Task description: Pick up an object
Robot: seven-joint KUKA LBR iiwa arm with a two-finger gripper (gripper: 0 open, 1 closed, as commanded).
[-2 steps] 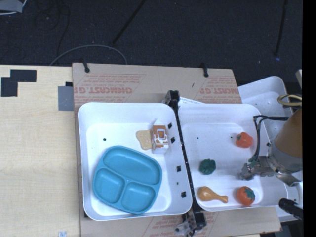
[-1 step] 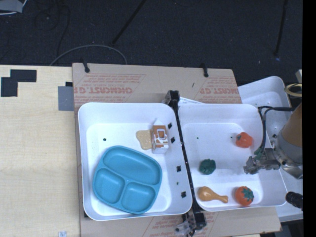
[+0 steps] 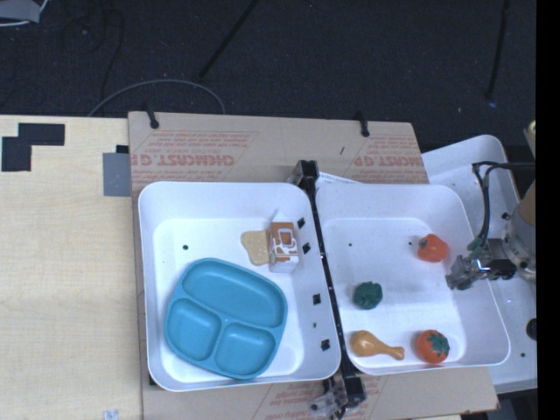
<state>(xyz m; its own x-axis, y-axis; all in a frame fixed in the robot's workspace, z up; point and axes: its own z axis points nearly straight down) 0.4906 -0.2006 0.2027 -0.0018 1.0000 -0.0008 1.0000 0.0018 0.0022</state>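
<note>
The right bin (image 3: 398, 206) holds a red tomato (image 3: 431, 248) at its right side, a green broccoli piece (image 3: 367, 295) in the middle, a tan drumstick (image 3: 376, 346) near the front and a second red tomato (image 3: 432, 346) at the front right. My gripper (image 3: 464, 276) hangs over the right rim of this bin, just below and right of the upper tomato and apart from it. It is small and dark in the camera view.
The left bin (image 3: 166, 208) holds a blue compartment plate (image 3: 226, 318), a small orange-and-white carton (image 3: 283, 245) and a tan flat piece (image 3: 255, 247). A black divider (image 3: 319, 269) runs between the bins. Cables (image 3: 483, 199) hang by the arm at the right.
</note>
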